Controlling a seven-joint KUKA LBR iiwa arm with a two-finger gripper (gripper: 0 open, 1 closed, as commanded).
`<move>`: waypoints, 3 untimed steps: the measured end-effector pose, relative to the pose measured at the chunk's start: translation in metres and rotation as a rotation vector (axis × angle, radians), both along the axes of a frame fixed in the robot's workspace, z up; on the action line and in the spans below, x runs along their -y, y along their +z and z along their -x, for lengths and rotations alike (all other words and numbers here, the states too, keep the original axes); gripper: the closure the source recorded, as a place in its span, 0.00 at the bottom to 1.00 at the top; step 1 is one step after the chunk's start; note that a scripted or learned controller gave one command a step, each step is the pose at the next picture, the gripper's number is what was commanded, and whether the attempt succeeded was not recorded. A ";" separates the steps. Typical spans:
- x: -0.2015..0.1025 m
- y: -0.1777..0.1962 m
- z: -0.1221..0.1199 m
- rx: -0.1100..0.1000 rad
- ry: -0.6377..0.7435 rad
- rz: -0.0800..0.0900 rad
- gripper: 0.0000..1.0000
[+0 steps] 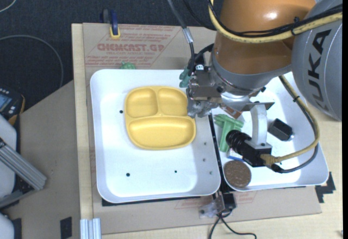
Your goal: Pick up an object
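Faintly, "CHEMCAST GP" marks the cardboard (136, 42); "KUKA" marks the arm (326, 64); pincer (200, 106) state unclear.

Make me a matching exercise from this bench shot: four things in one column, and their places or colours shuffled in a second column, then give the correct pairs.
Things:
1. divided plate
2. round brown disc
3. green piece
4. blue-and-yellow clamp

Descriptions:
A. on the cardboard's far edge, beyond the bins
B. yellow, in the left bin
C. near front edge of the right bin
D. in the right bin, just below the gripper

Pairs: 1-B, 2-C, 3-D, 4-A
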State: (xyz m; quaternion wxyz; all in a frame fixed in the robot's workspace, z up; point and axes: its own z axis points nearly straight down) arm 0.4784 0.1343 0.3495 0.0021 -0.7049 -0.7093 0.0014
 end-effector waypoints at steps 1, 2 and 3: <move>0.025 -0.039 0.000 -0.002 -0.010 0.003 1.00; 0.004 -0.065 0.000 -0.001 -0.004 0.002 1.00; 0.047 -0.058 -0.001 0.002 -0.012 0.002 1.00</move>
